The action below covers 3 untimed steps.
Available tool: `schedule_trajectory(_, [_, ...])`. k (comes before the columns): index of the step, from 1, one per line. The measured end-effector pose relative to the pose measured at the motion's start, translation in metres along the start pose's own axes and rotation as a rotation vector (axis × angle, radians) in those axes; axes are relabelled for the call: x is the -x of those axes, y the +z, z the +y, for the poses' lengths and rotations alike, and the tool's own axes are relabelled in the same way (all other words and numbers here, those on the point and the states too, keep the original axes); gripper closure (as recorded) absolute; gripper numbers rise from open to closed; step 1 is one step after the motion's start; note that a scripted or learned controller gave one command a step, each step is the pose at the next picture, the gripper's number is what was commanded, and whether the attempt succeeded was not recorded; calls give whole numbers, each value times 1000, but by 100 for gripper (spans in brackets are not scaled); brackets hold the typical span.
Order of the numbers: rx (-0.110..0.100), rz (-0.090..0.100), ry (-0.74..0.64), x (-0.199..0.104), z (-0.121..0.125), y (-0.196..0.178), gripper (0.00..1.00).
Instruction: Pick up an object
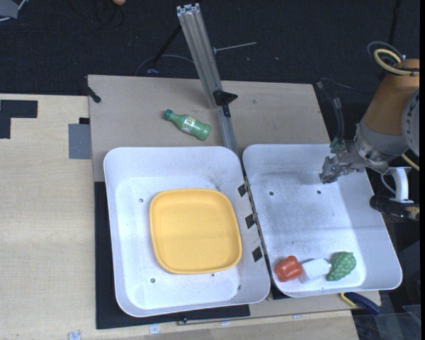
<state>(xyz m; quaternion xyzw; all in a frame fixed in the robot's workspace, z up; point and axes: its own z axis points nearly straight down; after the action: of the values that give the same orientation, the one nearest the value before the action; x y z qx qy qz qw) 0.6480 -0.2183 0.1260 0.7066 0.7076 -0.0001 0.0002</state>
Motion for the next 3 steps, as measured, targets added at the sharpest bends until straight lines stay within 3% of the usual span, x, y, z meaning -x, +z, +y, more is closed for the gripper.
schedule_trajectory(2, [3, -1, 2, 3, -6, -112, 100])
schedule_trajectory(3, [1, 1, -1, -45, -10, -113, 100])
